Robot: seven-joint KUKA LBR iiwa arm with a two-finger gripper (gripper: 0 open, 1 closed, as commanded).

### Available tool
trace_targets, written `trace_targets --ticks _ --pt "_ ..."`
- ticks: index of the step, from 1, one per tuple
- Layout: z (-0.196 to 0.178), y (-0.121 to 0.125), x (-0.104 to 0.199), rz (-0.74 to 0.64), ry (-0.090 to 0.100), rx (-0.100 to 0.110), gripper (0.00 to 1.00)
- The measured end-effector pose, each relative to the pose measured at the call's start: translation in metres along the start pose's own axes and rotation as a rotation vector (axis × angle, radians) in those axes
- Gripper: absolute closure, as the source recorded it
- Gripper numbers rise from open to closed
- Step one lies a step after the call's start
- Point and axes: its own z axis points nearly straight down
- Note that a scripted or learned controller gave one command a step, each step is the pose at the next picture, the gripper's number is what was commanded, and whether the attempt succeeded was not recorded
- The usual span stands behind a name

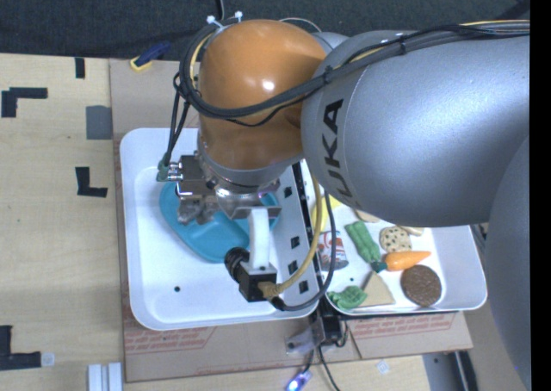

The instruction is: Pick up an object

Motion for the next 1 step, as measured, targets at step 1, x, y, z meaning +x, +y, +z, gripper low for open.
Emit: trace_targets --ticks 1 --pt "-0.131 0.0248 -0.0005 0.002 0.004 -0.012 1.0"
